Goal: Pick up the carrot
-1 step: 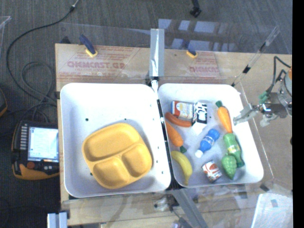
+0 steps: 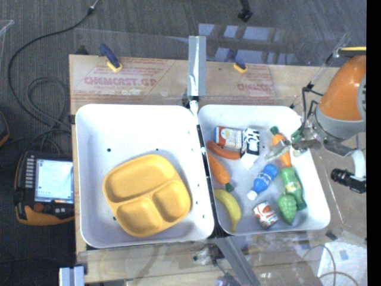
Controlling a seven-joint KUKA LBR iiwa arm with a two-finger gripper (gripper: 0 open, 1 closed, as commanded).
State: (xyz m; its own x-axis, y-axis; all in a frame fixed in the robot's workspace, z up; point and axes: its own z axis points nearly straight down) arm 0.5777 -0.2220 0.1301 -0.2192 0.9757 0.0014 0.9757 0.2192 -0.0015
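Note:
The carrot [image 2: 219, 170] is orange with a small green stub at its lower end. It lies slanted in the right bin [image 2: 309, 219], close to that bin's left wall, between a red chili-like piece [image 2: 224, 152] and a banana [image 2: 230, 206]. My gripper [image 2: 293, 142] hangs over the upper right part of the same bin, well to the right of the carrot and apart from it. It is right beside a small orange item with a green top [image 2: 280, 146]. The arm's orange band [image 2: 347, 91] sits above it at the right edge.
The right bin also holds a milk carton [image 2: 237, 139], a blue bottle [image 2: 264, 180], a green bottle [image 2: 290, 183], a green knobbly fruit [image 2: 287, 208] and a small can [image 2: 266, 214]. A yellow divided tray [image 2: 147, 194] lies in the left bin [image 2: 95, 136].

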